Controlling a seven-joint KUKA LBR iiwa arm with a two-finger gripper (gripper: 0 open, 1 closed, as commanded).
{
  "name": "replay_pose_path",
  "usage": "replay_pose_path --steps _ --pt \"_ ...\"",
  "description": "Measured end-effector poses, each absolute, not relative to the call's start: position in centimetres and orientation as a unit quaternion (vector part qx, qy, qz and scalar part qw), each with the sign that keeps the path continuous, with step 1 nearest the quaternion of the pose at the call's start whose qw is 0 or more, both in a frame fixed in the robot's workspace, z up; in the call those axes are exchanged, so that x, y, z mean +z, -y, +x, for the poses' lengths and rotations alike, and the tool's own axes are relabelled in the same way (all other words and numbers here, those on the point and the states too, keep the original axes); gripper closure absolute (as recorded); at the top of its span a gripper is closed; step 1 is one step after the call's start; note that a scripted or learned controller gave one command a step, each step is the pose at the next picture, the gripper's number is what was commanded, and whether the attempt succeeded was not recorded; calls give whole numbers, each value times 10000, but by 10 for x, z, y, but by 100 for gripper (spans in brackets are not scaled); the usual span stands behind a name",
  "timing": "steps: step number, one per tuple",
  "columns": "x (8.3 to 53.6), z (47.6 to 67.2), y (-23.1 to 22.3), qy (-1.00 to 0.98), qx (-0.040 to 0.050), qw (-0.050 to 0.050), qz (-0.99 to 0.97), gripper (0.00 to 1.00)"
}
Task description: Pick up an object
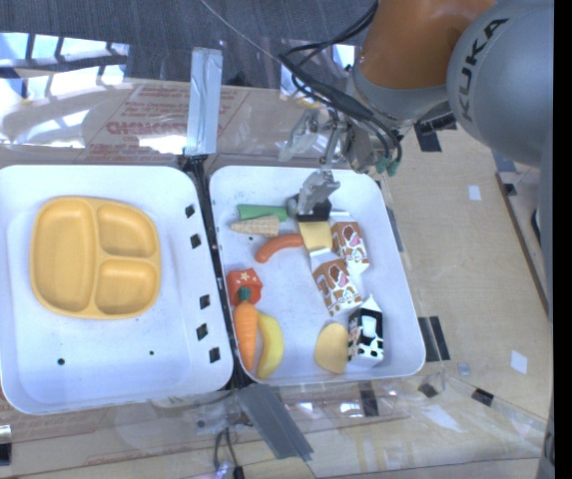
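Honestly, I cannot tell from this angle whether the gripper is spread or pinched, as it sits low at the back of the right bin over the crowded cluster of the yellow block, green piece and cone. My worry is crowding: the pieces touch one another, so I may catch an edge, nudge the orange sausage, or lift nothing.

Toy foods in right bin (carrot, banana, cartons), lying flat
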State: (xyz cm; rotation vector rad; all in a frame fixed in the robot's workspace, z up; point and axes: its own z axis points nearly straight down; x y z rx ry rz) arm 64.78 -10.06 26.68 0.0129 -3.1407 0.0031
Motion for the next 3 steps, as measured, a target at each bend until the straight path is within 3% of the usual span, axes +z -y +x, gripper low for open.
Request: replay_pose_path --steps 1,2,3 --pt "175 600 136 9995 -2 31 -306 0" --pt "103 552 208 9976 6 -8 692 0" --pt "93 529 184 9976 2 -14 690 0"
